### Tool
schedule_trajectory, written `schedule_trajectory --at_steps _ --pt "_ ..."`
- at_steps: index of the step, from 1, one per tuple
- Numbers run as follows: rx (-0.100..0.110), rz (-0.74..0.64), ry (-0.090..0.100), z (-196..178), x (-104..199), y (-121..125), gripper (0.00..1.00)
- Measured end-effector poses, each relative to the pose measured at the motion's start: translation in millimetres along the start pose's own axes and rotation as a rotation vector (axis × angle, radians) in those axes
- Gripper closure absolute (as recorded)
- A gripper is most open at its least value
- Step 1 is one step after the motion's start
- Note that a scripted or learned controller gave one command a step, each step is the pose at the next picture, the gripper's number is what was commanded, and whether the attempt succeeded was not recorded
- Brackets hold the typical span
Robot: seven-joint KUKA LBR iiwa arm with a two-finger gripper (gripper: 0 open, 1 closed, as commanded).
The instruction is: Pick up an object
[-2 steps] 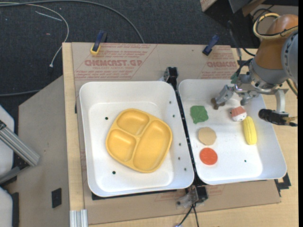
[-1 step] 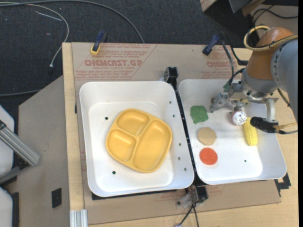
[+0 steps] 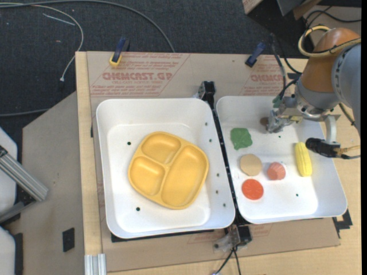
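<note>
Claw (image 3: 277,123), grip unreadable, hovers just right of a crinkly green leaf (image 3: 241,137); smooth yellow corn (image 3: 303,158) lies below-right.

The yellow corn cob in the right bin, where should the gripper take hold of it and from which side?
Probably at the middle of the corn cob, coming straight down from above. It lies flat and long, running away from the camera, so closing across its narrow width seems surest. The pink piece lies apart on its left, leaving room.

A yellow divided plate (image 3: 168,169) fills one white bin (image 3: 109,119); green (image 3: 241,137), tan (image 3: 250,165), pink (image 3: 276,171), red (image 3: 253,189) pieces fill the other.
</note>
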State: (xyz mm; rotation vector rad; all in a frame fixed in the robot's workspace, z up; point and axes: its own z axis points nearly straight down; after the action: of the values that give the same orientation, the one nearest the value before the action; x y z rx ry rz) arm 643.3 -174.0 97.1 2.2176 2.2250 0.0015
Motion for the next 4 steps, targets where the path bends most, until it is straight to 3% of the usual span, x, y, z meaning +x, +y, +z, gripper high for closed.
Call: schedule_trajectory --at_steps 3,4 --pt "-0.005 0.002 -0.002 -156.4 -13.7 8.5 1.0" --pt "0.003 -0.001 0.001 -160.3 33.3 1.7 1.0"
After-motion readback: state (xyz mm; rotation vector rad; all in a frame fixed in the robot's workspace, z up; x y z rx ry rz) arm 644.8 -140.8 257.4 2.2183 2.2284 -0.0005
